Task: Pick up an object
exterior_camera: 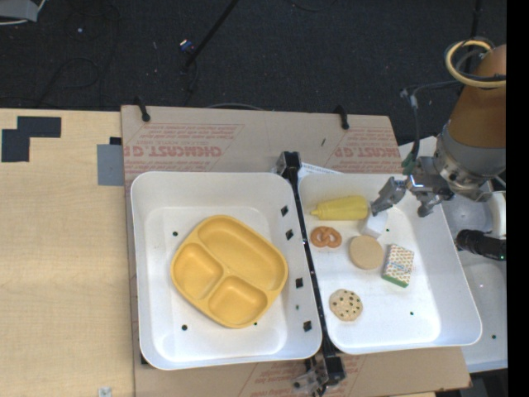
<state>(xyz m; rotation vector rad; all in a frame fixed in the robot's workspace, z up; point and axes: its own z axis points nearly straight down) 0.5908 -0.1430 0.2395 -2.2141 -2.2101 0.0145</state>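
While the arm (473, 126) reaches in from the right, its gripper (409, 195) is seen over the far edge of the right bin (450, 304), with the two fingers spread apart and nothing between them. Just beside the left finger, a yellow mustard bottle (340, 208) is laid on its side near the bin's far left corner. A pretzel (326, 238) is placed by the left edge, with a round tan disc (365, 252) next to it and a small printed box (398, 265) just beyond. A chocolate-chip cookie (345, 305) is set nearer the front edge. A yellow divided tray (229, 270) is held in the left bin (157, 222).
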